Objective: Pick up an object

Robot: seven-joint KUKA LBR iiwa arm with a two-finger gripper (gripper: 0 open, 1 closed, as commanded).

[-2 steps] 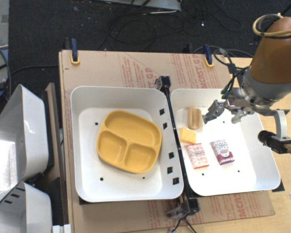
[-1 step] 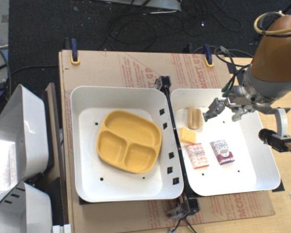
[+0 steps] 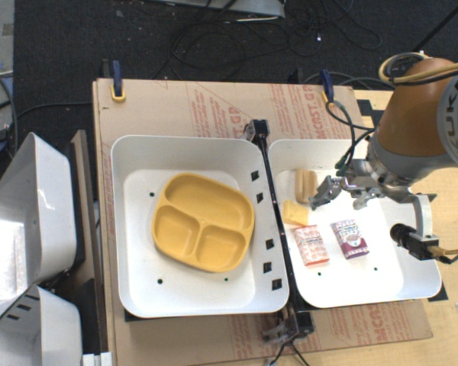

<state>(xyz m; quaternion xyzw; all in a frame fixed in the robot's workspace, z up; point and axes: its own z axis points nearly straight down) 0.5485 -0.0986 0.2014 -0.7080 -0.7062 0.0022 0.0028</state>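
Dark carpet strewn with black cables is surrounding a cardboard-topped bench (image 3: 214, 109), which is carrying two shallow white bins side by side. Sitting in the left bin (image 3: 130, 204) is a yellow divided plate (image 3: 202, 221), with three compartments facing up. Lying in the right bin (image 3: 412, 280) are four small things: a tan roll-shaped piece (image 3: 305, 183) near the far wall, a pale yellow wedge (image 3: 295, 213) just in front of it, a red-and-white packet (image 3: 311, 245) lying flat, and a maroon-and-white packet (image 3: 349, 238) beside it, slightly apart. The grey arm with its orange band (image 3: 416, 101) is reaching in from the right, and its gripper (image 3: 326, 193) is hovering over the right bin, just right of the roll and the wedge, with nothing between its fingers; the jaws are standing apart. White tubs (image 3: 27, 212) are standing off the bench's left edge.
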